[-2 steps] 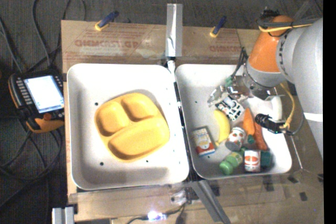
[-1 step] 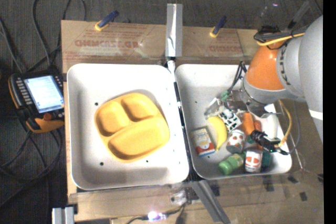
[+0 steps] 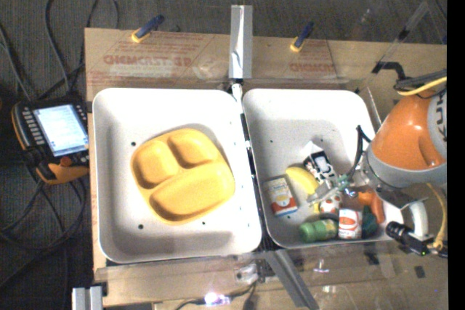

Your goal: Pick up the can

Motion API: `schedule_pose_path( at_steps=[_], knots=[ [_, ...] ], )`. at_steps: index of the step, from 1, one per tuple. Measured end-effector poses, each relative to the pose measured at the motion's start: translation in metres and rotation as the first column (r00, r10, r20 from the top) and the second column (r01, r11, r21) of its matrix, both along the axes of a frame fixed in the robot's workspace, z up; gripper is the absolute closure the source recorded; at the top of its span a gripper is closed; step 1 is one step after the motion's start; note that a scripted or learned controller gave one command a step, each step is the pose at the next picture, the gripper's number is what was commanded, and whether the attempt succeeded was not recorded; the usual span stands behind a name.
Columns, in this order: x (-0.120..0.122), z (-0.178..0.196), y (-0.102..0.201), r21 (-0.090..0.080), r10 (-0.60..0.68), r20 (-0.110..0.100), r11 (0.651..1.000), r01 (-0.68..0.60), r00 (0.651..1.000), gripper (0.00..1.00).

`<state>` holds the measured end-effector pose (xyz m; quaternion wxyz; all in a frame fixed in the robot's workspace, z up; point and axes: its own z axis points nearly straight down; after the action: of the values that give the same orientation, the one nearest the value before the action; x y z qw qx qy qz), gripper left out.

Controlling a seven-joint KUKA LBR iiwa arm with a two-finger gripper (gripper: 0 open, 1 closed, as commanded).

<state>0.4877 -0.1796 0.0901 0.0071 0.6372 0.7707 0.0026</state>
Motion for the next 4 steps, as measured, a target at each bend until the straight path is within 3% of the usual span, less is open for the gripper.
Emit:
schedule_pose_path(
  at_steps=[1, 2, 3, 4],
  knots=[
    [0.056, 0.000, 0.038, 0.000, -0.025, 0.000, 1.000, 0.025, 1.000, 0.00],
    [0.064, -0.001, 0.026, 0.009, -0.035, -0.005, 0.999, 0.035, 0.999, 0.00],
    [0.093, -0.001, 0.033, 0.002, -0.030, -0.005, 1.000, 0.030, 1.000, 0.00],
    [0.024, 0.000, 0.051, 0.001, -0.055, -0.002, 0.998, 0.055, 0.998, 0.00]
  ],
)
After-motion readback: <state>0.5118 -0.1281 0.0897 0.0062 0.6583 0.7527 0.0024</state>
